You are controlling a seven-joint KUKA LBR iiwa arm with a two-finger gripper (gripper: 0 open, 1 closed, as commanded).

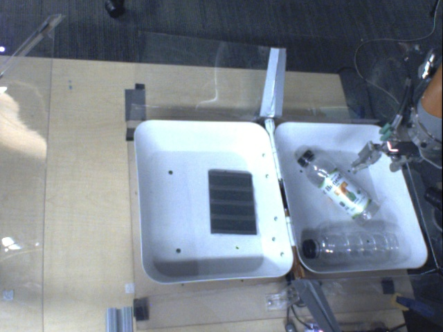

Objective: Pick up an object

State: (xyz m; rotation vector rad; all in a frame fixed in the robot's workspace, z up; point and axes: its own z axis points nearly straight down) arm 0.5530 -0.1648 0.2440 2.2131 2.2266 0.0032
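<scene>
In the right bin (pixel 412 206) a small clear bottle (pixel 337 186) with a black cap and a green and orange label lies on a slant. A larger clear plastic bottle (pixel 351 246) with a black cap lies along that bin's front wall. A dark grey ribbed block (pixel 232 201) rests flat in the middle of the left bin (pixel 156 185). My gripper (pixel 381 159) hangs over the right bin's far right part, just up and right of the small bottle. It is open, with nothing between its fingers.
A metal divider strip (pixel 273 81) rises behind the seam between the two bins. Clear plastic sheeting covers the bench to the left (pixel 41 116). Cables and the arm's orange band (pixel 434 101) are at the right edge.
</scene>
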